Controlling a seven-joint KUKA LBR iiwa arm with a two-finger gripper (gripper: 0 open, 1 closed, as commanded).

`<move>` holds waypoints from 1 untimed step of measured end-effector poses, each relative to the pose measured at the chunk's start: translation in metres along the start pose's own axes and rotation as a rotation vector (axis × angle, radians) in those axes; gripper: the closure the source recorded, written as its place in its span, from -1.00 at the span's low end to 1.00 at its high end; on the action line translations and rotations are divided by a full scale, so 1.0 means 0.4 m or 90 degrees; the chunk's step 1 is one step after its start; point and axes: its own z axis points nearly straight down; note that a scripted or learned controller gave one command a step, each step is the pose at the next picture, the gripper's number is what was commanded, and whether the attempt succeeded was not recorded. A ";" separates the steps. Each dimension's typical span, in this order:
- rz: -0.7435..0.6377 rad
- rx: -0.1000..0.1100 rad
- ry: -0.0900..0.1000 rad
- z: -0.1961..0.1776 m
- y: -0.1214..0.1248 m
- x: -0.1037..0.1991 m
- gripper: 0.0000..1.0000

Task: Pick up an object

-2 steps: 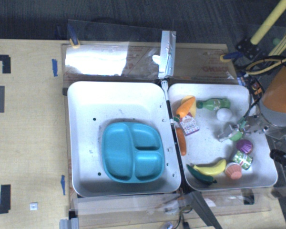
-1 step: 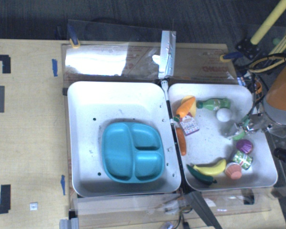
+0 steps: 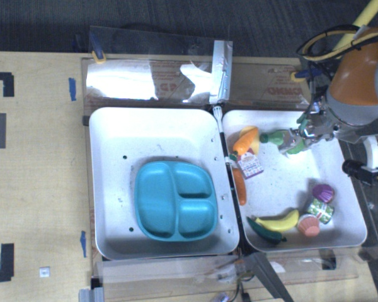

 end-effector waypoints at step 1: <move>0.030 0.003 0.000 -0.014 0.082 0.118 1.00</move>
